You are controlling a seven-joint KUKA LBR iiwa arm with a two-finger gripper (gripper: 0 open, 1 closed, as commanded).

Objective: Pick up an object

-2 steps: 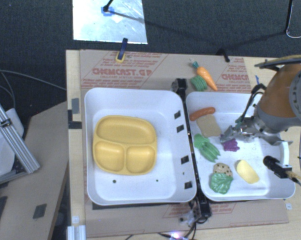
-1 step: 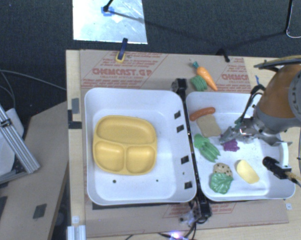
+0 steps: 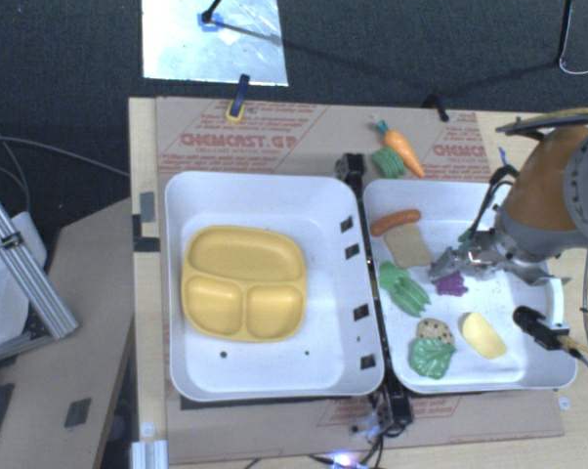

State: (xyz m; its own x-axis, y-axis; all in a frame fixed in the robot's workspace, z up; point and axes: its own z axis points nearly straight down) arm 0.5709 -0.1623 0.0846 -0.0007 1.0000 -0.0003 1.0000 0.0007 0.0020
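My gripper (image 3: 453,265) is low in the right bin (image 3: 528,374), reaching in from the right on the grey arm with its orange band (image 3: 553,189). Its tip sits right at the upper edge of a small purple grape bunch (image 3: 453,284), partly covering it. Around it lie a tan bread slice (image 3: 407,247), an orange-red sausage (image 3: 396,222), a green leafy vegetable (image 3: 402,290), a yellow lemon (image 3: 483,335), a cookie (image 3: 435,329) and a green lettuce piece (image 3: 431,358).
The left bin (image 3: 191,198) holds a yellow divided plate (image 3: 243,281). A toy carrot (image 3: 401,150) lies on the cardboard behind the right bin. A black fitting (image 3: 536,326) of the arm hangs over the right bin's near right corner.
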